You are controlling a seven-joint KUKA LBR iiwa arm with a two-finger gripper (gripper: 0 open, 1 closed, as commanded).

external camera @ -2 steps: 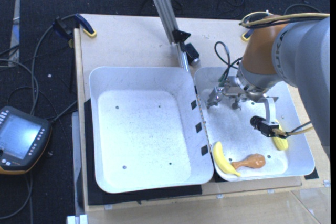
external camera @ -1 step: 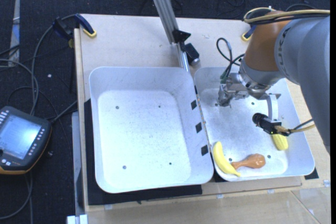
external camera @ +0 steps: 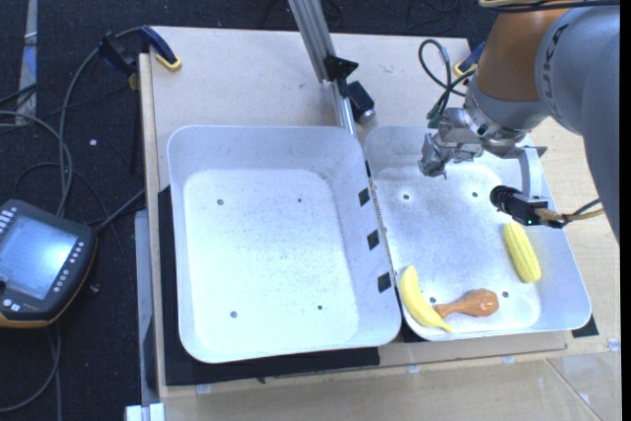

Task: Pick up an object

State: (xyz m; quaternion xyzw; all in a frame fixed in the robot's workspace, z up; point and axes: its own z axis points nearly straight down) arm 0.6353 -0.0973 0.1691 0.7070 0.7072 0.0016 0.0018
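Note:
In the right bin [external camera: 463,232] lie three toy foods. A yellow corn cob [external camera: 522,251] rests near the right wall. A yellow banana [external camera: 418,299] lies at the front left corner, and a brown chicken drumstick [external camera: 470,305] lies beside it along the front wall. My gripper [external camera: 436,163] hangs over the bin's back left part, pointing down, well apart from all three items. Nothing shows between its fingers.
The left bin [external camera: 266,242] sits beside the right one, with black clips along the shared edge [external camera: 373,232]. A slanted aluminium bar [external camera: 311,15] rises from the back of the bench. A black part with cabling [external camera: 513,202] hangs by the wrist.

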